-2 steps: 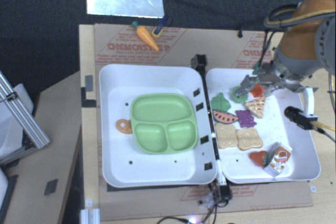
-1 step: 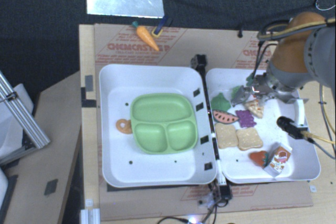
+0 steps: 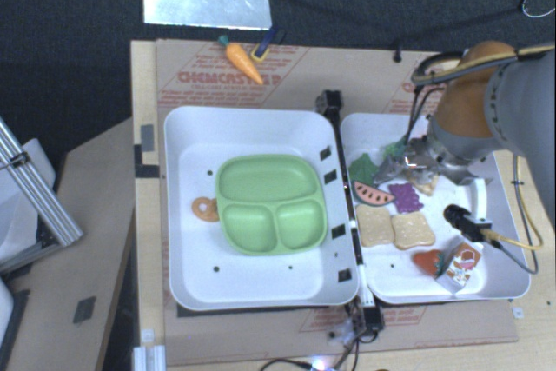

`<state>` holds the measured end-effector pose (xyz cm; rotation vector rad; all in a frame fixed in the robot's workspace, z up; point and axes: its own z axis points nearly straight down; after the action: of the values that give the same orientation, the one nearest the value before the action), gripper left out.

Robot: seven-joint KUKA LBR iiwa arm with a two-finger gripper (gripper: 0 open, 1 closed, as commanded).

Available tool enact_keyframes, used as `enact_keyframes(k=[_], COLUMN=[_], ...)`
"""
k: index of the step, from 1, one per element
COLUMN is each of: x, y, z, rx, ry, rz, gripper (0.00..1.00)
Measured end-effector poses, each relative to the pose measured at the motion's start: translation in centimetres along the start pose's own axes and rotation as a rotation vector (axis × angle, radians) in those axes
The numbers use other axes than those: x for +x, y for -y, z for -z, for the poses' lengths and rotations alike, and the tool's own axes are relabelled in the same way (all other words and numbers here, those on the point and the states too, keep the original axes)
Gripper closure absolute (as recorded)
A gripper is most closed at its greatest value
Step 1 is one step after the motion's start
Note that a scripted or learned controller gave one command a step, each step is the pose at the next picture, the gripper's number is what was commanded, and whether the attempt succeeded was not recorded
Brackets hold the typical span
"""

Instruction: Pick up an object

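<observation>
Overhead, the gripper (image 3: 413,159) sits low in the right bin (image 3: 504,274), over the purple grapes (image 3: 404,196) and watermelon slice (image 3: 373,193); whether it grips anything cannot be made out. Watermelon slice's long axis runs left-right, tilted slightly down toward the grapes. Two bread slices (image 3: 393,230) lie just below. Left bin (image 3: 187,213) holds a green divided plate (image 3: 271,202) and a pretzel (image 3: 205,208). A carrot (image 3: 242,62) lies on the cardboard (image 3: 295,74) behind; dark carpet surrounds.
</observation>
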<state>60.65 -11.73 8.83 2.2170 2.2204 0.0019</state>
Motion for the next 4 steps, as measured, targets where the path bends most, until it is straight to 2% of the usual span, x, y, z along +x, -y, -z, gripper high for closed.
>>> enact_keyframes(k=[1, 2, 3, 4], x=[0.0, -0.4, 0.1, 0.1], y=[-0.2, -0.2, 0.1, 0.0], z=[1.3, 5.7, 12.0, 13.7], rx=[-0.007, -0.002, -0.004, 0.000], ry=[0.001, -0.001, -0.001, -0.002], rz=[0.000, -0.001, 0.003, 0.004], gripper=[1.00, 1.00, 1.00, 1.00])
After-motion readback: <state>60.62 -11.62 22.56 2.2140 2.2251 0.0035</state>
